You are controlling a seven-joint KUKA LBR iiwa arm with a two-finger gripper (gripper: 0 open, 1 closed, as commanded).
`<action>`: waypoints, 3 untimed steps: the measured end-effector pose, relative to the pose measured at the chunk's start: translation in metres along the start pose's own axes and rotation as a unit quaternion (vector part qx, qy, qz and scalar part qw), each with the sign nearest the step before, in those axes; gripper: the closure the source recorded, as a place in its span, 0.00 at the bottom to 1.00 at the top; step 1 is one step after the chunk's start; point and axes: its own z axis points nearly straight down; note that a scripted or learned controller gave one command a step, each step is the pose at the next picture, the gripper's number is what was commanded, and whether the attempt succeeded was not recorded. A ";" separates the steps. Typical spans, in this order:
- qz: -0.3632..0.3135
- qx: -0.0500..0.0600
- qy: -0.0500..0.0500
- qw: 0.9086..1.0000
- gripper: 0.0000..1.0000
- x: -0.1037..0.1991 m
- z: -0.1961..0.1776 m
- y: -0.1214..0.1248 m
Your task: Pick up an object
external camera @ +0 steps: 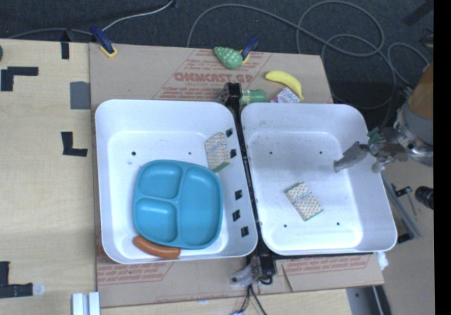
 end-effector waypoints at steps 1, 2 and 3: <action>-0.001 0.000 0.001 1.000 0.00 0.056 0.053 -0.012; 0.000 -0.002 0.000 1.000 0.00 0.094 0.130 -0.021; 0.001 -0.003 -0.001 1.000 1.00 0.092 0.120 -0.021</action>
